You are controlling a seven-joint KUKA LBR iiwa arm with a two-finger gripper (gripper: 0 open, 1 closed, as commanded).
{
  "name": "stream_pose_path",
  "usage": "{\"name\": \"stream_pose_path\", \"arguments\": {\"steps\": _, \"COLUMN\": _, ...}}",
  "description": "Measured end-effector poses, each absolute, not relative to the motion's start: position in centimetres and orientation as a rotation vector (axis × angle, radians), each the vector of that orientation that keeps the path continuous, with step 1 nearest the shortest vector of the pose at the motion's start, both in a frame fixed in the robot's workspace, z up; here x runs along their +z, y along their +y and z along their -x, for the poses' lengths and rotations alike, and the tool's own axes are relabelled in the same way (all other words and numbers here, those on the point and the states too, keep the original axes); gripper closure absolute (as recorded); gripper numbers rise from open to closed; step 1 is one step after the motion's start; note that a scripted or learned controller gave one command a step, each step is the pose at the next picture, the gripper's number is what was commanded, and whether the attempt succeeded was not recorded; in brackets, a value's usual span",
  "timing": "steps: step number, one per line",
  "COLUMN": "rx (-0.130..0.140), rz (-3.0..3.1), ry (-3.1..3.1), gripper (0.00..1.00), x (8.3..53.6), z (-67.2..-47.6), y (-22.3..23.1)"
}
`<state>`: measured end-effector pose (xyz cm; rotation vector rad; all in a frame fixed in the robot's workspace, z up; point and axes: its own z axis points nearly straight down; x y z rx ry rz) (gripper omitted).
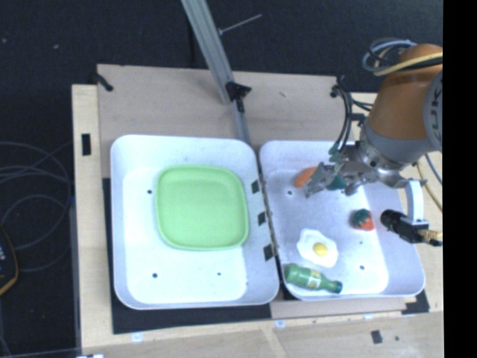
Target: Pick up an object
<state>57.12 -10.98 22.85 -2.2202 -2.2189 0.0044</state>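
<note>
The right bin (402,274) holds several small objects. An orange piece (303,176) lies near the bin's upper left. A toy fried egg (318,249) sits in the middle and a green bottle (311,278) lies on its side at the front edge. A small red and green fruit (362,219) rests toward the right. My gripper (330,186) hangs low over the upper part of this bin, just right of the orange piece. It is open, with nothing between its fingers.
The left bin (134,192) carries a light green square plate (201,206). A grey slanted pole (212,47) rises from behind the bins' shared edge. A black fitting with a cable (402,226) sits at the right bin's right rim.
</note>
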Motion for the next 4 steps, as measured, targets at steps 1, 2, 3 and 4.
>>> {"name": "stream_pose_path", "arguments": {"steps": 1, "rx": 0.004, "rz": 2.221, "ry": -2.219, "gripper": 0.0, "x": 18.2, "z": -57.8, "y": -10.7}}
{"name": "stream_pose_path", "arguments": {"steps": 2, "rx": 0.005, "rz": 2.22, "ry": -2.217, "gripper": 0.0, "x": 12.1, "z": -57.3, "y": -11.0}}
{"name": "stream_pose_path", "arguments": {"steps": 3, "rx": -0.003, "rz": 2.224, "ry": -2.22, "gripper": 1.0, "x": 13.4, "z": -57.5, "y": -11.0}}
{"name": "stream_pose_path", "arguments": {"steps": 4, "rx": -0.005, "rz": 2.223, "ry": -2.224, "gripper": 1.0, "x": 18.6, "z": -58.3, "y": -10.3}}
